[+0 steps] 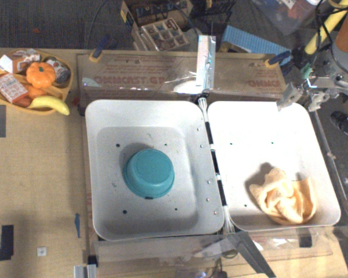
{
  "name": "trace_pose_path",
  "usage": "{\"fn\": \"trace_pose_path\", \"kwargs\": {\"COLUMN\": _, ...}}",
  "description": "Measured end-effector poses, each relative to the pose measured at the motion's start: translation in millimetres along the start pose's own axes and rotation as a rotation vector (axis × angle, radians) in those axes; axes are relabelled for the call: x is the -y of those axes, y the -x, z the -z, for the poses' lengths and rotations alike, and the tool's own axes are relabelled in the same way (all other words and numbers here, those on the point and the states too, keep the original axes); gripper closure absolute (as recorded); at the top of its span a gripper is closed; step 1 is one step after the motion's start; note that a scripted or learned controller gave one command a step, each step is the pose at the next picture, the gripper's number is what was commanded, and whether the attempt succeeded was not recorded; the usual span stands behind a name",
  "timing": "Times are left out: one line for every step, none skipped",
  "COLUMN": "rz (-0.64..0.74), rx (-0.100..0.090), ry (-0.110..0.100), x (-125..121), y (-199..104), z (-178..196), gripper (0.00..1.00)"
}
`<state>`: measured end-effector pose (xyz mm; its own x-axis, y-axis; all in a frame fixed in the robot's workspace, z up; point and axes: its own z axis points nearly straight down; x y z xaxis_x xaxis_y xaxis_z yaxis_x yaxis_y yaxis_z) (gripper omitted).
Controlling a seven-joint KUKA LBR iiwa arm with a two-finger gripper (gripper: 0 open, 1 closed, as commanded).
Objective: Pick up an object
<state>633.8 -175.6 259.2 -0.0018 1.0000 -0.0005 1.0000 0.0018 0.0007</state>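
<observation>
An upturned teal bowl (149, 173) rests in the middle of the left white bin (104, 126). A crumpled orange and cream cloth (284, 196) lies in the near right part of the right white bin (249, 132). My gripper (298, 94) hangs at the far right corner of the right bin, just over its rim, well away from both the cloth and the bowl. Nothing is seen in it. The grey arm (342, 62) comes in from the upper right.
A basket of toy fruit (29, 83) with a banana and an orange sits on the bench at the far left. A clear plastic wall (162, 77) stands behind the bins, with boxes and cables beyond it. A small blue pen (77, 225) lies left of the left bin.
</observation>
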Motion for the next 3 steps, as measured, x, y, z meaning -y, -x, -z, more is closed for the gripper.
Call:
{"fn": "trace_pose_path", "kwargs": {"rz": 0.122, "rx": 0.0, "ry": 0.0, "x": 70, "y": -31, "z": -110, "gripper": 0.0}}
{"fn": "trace_pose_path", "kwargs": {"rz": 0.195, "rx": -0.001, "ry": -0.001, "x": 72, "y": -5, "z": -127, "gripper": 0.0}}
{"fn": "trace_pose_path", "kwargs": {"rz": 0.008, "rx": 0.001, "ry": 0.002, "x": 48, "y": 5, "z": -13, "gripper": 0.0}}
